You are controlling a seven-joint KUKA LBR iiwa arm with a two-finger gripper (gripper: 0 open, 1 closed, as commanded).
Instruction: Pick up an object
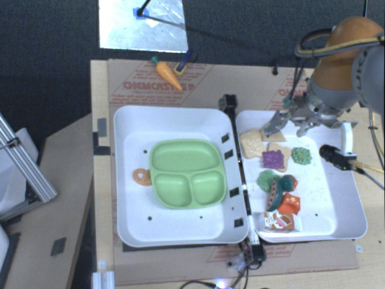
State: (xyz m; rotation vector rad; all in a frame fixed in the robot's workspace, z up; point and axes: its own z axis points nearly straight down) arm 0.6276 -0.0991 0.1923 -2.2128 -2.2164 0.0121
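Beige, flat cracker-shaped toy pieces [253,142] are located at the rear left of the right white bin [348,208], directly below the tool [291,123]. The tool is seen spread wide, with nothing held.

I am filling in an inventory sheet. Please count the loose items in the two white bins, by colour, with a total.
Green: 4 (compartment plate, broccoli-like piece, leafy piece, dark pod)
Beige: 2 (bread-like slices)
Purple: 1 (grape-like bunch)
Orange or red: 3 (pretzel ring, red-orange piece, printed packet)
Total: 10
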